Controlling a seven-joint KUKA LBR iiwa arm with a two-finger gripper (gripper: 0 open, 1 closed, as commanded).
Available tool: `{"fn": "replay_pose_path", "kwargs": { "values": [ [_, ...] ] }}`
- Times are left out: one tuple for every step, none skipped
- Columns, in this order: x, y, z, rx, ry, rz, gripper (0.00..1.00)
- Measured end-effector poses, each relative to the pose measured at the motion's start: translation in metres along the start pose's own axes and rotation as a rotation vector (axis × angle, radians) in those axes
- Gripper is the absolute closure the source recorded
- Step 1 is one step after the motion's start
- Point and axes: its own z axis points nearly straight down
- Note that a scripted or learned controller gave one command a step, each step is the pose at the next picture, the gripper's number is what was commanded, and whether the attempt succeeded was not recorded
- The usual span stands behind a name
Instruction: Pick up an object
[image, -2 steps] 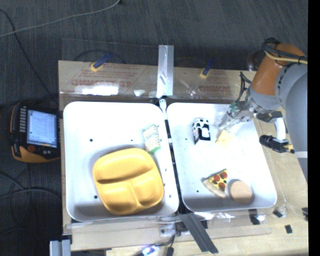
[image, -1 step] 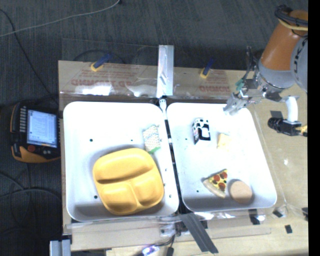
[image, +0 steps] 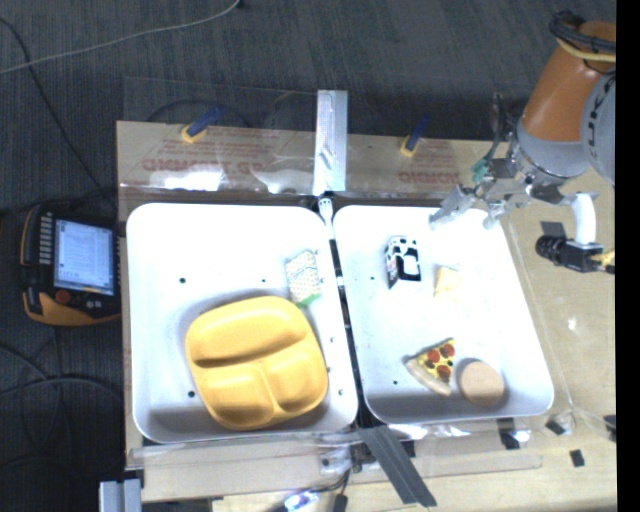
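The right bin (image: 530, 330) holds a black-and-white object (image: 402, 260), a small pale yellow piece (image: 445, 280), a toy pizza slice (image: 433, 365) and a tan round piece (image: 481, 382) touching the slice. In the left bin (image: 160, 240) lie a large yellow divided plate (image: 258, 360) and a small green-and-white packet (image: 302, 276). My gripper (image: 468, 208) hangs over the right bin's far right corner, above and behind the pale yellow piece. It is open with nothing between its fingers.
A control pendant with a lit screen (image: 72, 262) lies left of the bins. A clear plastic sheet (image: 250, 160) with clips runs along the back. A central divider (image: 338, 300) separates the two bins.
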Motion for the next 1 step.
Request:
{"fn": "replay_pose_path", "kwargs": {
  "values": [
    [0.0254,0.0024,0.1144,0.002,0.001,0.012,0.00]
  ]
}}
